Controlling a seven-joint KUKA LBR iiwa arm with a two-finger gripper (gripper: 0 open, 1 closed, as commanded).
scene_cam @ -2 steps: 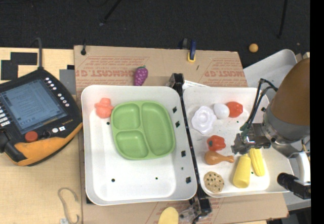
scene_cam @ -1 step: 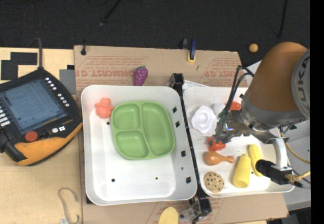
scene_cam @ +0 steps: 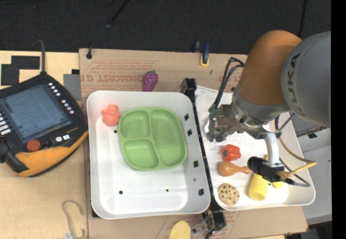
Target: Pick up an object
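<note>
Grey arm low over the right bin (scene_cam: 303, 198), gripper (scene_cam: 216, 130) at its left wall, fingers too blurred to call open or shut.
Nearest target: the red pepper (scene_cam: 231, 152), just below and right; best to drop square over it, clear of the chicken drumstick (scene_cam: 232, 168). Green 3-part tray (scene_cam: 153, 139) fills the left bin; dark floor beyond.

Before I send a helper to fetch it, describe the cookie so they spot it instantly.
Look in the right-hand shallow white bin, at its near-left corner. The round tan cookie with dark chips lies flat there, just below the orange-brown drumstick toy and left of the yellow cylinder. It alone is flat, round and speckled.
</note>
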